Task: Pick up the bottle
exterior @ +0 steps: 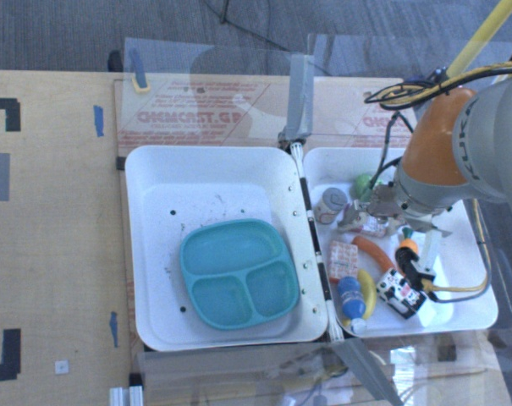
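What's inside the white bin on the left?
The left bin holds a teal divided tray with three compartments, plus a few dark specks on the floor. Whatever lies beneath the tray is covered.

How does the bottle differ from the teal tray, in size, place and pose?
The bottle is small and slim; the tray is wide and flat. The bottle lies on its side in the right bin, crowded against a banana and other items; the tray lies alone in the left bin. The bottle is clear with a blue label; the tray is teal with three compartments. Both sit near the bins' front.
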`<state>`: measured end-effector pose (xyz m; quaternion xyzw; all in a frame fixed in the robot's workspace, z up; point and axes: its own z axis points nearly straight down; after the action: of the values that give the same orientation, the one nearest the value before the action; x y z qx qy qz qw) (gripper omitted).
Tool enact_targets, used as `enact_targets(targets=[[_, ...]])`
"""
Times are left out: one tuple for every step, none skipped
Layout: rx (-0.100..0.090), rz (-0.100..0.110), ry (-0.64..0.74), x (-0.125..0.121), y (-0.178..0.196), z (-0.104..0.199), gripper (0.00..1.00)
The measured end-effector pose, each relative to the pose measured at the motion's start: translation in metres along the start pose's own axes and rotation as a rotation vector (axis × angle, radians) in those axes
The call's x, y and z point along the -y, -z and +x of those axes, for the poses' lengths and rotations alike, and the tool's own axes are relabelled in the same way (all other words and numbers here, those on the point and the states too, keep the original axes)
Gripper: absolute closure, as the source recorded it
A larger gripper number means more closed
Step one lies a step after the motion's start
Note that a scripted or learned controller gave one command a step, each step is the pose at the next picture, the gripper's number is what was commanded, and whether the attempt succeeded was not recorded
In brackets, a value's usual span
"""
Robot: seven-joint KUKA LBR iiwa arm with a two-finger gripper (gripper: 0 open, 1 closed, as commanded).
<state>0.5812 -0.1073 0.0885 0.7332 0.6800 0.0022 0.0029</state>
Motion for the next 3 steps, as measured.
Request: enact_targets(targets=[[0.001, 0.004, -0.101, -0.045, 0.056, -0.1, 0.0], [0.001, 0.005, -0.201, -0.089, 0.01, -0.023, 0.0], [0.0, 0.002, -0.005, -0.067, -0.001, 0.016, 0.0]])
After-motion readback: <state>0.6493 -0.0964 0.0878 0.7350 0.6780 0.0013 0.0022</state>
